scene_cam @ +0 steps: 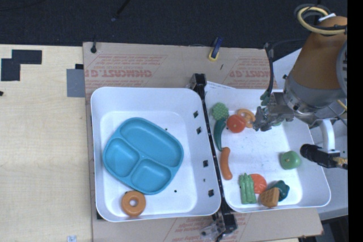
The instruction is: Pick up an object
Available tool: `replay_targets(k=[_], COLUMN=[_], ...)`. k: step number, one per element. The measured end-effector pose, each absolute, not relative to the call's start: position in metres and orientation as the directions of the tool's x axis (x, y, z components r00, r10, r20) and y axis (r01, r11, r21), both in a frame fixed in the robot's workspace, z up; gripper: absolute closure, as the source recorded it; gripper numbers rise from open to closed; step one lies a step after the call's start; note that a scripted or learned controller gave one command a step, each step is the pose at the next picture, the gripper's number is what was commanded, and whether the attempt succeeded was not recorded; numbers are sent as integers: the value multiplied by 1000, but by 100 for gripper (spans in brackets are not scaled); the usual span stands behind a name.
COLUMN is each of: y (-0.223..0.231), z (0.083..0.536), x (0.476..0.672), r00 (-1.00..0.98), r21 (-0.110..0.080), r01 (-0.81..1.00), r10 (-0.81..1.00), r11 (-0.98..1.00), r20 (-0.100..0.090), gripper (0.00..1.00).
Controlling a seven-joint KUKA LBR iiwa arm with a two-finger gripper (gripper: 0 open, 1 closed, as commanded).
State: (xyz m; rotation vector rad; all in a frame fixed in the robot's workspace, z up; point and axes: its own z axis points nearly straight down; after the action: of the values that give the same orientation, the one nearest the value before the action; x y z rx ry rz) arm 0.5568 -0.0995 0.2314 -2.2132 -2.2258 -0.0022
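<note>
The tomato lies in the upper left part of the right bin, just left of the gripper and the nearest thing to it, so it is the likely pick. It looks like a small plastic toy: light, stiff, smooth and rather slippery, so a hold across its widest part should serve best. Being round, it has no long axis and points nowhere in particular. An orange ring touches it from behind, and a green floret sits just to its left, which crowds any approach from those sides.

Whether the gripper is open or closed I cannot tell; it is a dark mass low over the bin, and nothing can be made out within it.

Further out lie a dark green pod, a sausage running up and down the view, a green block, a bread piece and a green apple. The left bin holds a blue tray and a doughnut. Both bins rest on cardboard on the tabletop.
</note>
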Motion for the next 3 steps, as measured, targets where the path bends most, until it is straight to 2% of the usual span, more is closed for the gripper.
replay_targets(k=[1, 2, 3], y=[-53, -48, -57], z=[234, 235, 234], x=[557, 568, 559], r00=[-3, -1, 0], r21=[-3, -2, -5], r01=[1000, 1000, 1000], r10=[1000, 1000, 1000], r11=[3, 1, 0], r20=[2, 1, 0], gripper=[100, 100, 100])
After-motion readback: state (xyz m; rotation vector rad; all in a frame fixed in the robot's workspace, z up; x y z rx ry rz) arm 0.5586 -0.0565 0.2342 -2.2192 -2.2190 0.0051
